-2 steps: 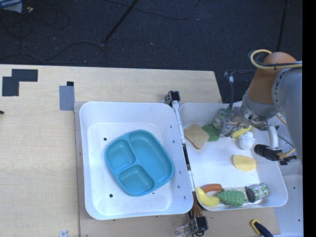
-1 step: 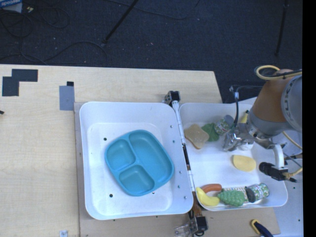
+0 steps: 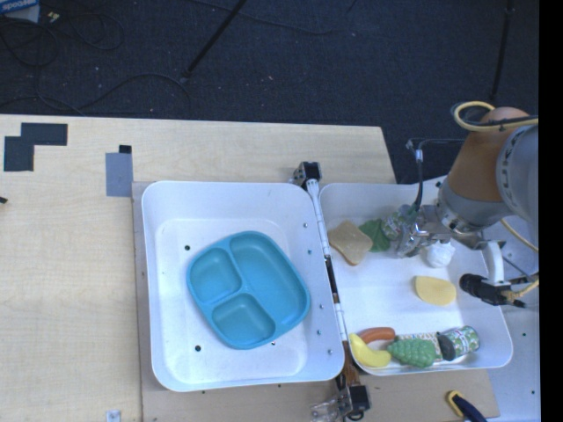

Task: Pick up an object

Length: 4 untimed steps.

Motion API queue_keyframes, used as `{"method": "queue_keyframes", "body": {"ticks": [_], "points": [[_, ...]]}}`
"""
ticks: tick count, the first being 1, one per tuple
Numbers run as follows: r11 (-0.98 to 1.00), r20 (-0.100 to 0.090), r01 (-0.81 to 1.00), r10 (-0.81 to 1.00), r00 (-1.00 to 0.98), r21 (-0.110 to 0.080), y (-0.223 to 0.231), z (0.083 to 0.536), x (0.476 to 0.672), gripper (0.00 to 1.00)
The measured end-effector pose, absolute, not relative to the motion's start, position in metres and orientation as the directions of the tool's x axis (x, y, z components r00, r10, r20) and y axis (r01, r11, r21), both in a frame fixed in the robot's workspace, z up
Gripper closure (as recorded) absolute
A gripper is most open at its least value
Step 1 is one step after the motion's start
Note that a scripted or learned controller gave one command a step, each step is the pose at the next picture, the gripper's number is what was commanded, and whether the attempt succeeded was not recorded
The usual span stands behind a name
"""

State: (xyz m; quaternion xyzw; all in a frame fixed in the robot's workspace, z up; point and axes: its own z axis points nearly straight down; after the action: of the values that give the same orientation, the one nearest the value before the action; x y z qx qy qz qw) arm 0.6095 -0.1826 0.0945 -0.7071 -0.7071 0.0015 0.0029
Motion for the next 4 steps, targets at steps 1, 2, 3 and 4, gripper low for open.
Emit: {"method": "queue_keyframes", "body": {"ticks": [1, 2, 3, 4], "points": [[-0.002, 0.003, 1.0, 1.0, 0.002, -0.008, -0.174, 0.093, 0.526, 1.0], [0.001, 0.001, 1.0, 1.0, -0.001, -0.006, -0.155, 0.207, 0.57, 1.0], [0.001, 0.002, 1.0, 1.0, -0.001, -0.009, -0.107, 0.151, 0.6, 1.0], [-0.003, 0.002, 1.0, 1.0, 0.003, -0.008, -0.139, 0.091, 0.524, 1.0]]}}
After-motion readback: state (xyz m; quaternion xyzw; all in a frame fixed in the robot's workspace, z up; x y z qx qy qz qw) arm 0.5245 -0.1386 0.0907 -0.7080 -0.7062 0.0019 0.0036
